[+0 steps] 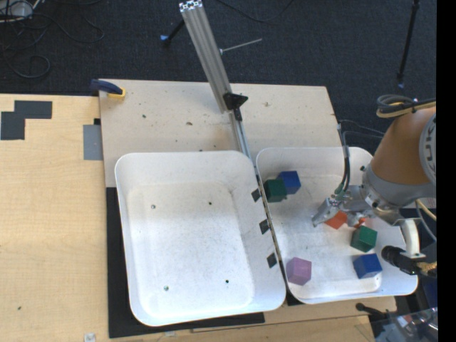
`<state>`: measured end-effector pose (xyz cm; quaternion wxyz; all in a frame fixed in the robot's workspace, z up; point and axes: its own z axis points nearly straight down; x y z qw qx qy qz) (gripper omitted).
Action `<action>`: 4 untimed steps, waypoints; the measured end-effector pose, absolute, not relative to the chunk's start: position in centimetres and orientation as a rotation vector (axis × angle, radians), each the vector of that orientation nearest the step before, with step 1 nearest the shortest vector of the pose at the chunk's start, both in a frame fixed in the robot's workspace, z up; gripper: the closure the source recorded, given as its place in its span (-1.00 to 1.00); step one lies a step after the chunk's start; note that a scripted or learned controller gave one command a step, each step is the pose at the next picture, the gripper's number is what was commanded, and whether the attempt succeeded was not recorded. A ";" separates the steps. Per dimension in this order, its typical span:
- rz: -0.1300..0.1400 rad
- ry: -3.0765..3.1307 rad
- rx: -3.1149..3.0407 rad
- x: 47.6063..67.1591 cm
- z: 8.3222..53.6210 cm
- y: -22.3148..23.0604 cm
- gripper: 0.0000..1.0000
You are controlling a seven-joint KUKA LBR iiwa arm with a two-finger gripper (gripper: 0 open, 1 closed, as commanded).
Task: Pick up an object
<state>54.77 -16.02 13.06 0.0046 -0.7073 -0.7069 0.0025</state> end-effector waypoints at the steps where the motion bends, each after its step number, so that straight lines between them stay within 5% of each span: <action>1: 0.001 -2.217 -2.224 54.8 9.1 -16.0 -1.00; 2: 0.000 -2.209 -2.230 54.8 10.2 -16.1 1.00; 4: -0.002 -2.224 -2.221 55.1 20.3 -15.7 1.00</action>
